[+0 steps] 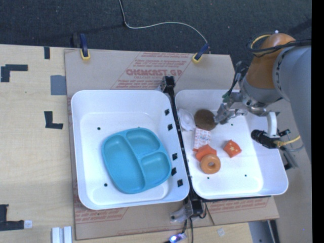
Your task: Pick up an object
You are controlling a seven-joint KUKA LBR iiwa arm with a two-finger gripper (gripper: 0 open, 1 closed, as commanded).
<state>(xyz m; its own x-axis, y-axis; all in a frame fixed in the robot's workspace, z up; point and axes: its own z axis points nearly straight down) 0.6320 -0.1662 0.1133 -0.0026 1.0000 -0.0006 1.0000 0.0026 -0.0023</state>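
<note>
This is a robotics lab or test cell, not a home. Two white bins (81,110) sit side by side on a cardboard sheet (147,72) printed with red lettering, which is clamped to the desk (30,135) by two blue-and-yellow clamps (83,49). Black tape marks (50,119) are stuck on the desk. A thin cable (162,25) trails across dark carpet (202,4) behind. A grey arm (296,75) with an orange band reaches over the right bin.

Grey arm reaching in from right, orange-banded wrist, pincer (221,116) lowered
</note>
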